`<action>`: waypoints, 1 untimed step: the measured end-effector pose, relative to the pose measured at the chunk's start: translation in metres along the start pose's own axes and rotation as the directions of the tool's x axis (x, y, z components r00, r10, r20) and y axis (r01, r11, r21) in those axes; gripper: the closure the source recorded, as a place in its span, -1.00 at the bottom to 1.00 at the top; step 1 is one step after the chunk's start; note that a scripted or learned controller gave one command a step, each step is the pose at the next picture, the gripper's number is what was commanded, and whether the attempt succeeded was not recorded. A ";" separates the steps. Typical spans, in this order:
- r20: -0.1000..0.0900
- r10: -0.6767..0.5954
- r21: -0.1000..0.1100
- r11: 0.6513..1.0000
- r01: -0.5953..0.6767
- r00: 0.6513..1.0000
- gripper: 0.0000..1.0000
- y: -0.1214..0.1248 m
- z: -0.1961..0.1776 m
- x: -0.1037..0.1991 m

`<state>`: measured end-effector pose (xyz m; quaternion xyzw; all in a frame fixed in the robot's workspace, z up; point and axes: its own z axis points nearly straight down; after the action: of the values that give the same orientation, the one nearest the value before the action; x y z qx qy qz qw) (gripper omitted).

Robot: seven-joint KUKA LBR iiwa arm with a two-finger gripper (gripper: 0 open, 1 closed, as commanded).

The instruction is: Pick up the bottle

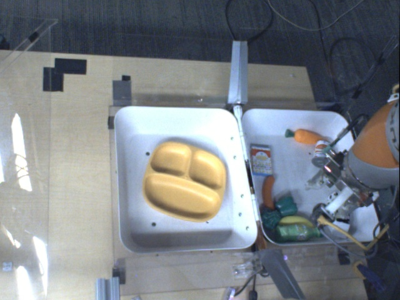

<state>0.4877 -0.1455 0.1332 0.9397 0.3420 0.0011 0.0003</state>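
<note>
The table (75, 167) carries two shallow white bins side by side. The left bin (125, 186) holds a yellow three-compartment tray (185, 180), lying roughly at its centre.

The right bin (281, 120) holds several small items. An orange carrot-shaped object (306, 136) lies near the bin's 12 o'clock edge. A small printed packet (261, 160) sits at about 10 o'clock, close to the dividing wall. Below it, an orange-red sausage-shaped piece (268, 191) lies upright along the same wall.

The bottle (297, 232), green, lies on its side at the bin's 6 o'clock edge, against the near wall. A yellow banana-shaped item (295, 220) rests touching its upper side, and a dark green block (286, 205) sits just above that. Another dark green piece (270, 219) lies at the bottle's 9 o'clock end.

The arm enters from 3 o'clock, its orange band (375, 144) over the bin's right rim. The end effector (328, 189) hangs over the bin's right half, at about 2 o'clock from the bottle and apart from it. Whether its fingers stand wide or narrow cannot be told; nothing is seen between them.
</note>
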 end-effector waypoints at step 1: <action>0.001 0.314 0.000 0.950 -0.314 0.950 -1.00 -0.067 -0.051 0.056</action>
<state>0.4875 -0.0577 0.1841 0.9821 0.1884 0.0008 0.0001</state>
